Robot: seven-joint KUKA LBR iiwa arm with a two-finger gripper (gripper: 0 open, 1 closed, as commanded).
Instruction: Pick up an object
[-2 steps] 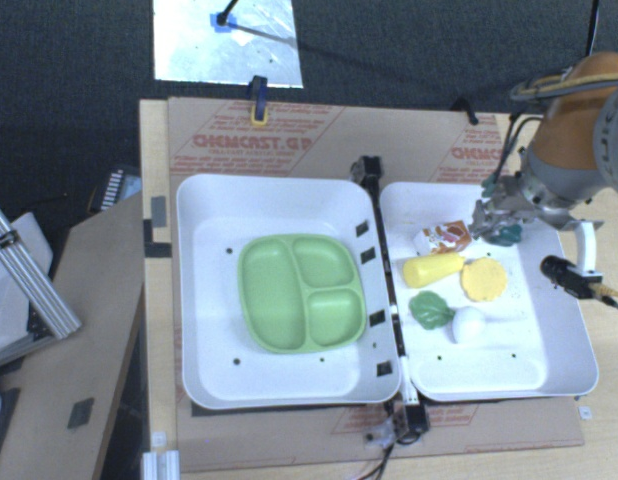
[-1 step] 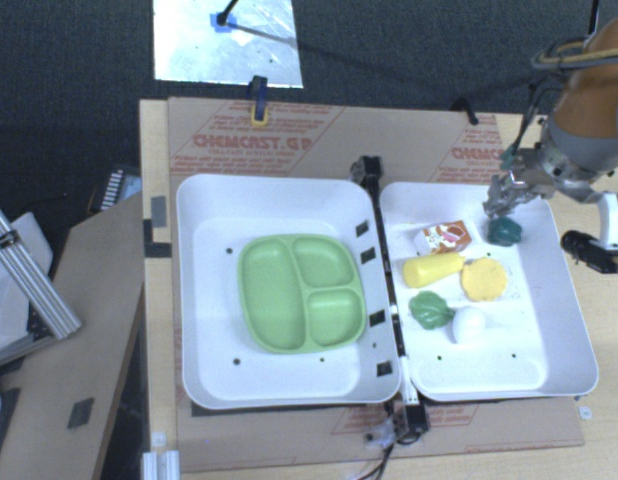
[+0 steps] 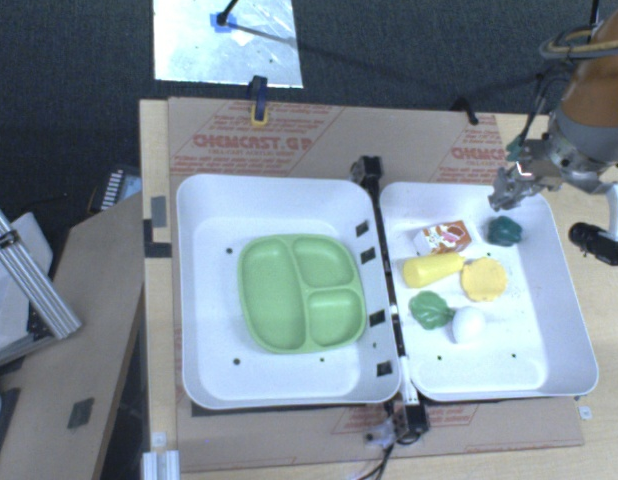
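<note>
The right bin (image 3: 549, 348) holds several small items: a red-and-white packet (image 3: 444, 237), a yellow cylinder (image 3: 432, 269), a yellow round piece (image 3: 484, 279), a green leafy piece (image 3: 429, 310), a white egg-like piece (image 3: 468, 323) and a dark teal piece (image 3: 505, 231). My gripper (image 3: 510, 190) hangs over the bin's far right corner, just above and left of the teal piece. Nothing shows between its fingers.
The left bin (image 3: 204, 268) holds a light green divided plate (image 3: 299, 293). A black divider (image 3: 379, 268) runs between the bins. The arm's orange band (image 3: 597, 93) sits at the upper right. A brown board (image 3: 319, 133) lies under both bins.
</note>
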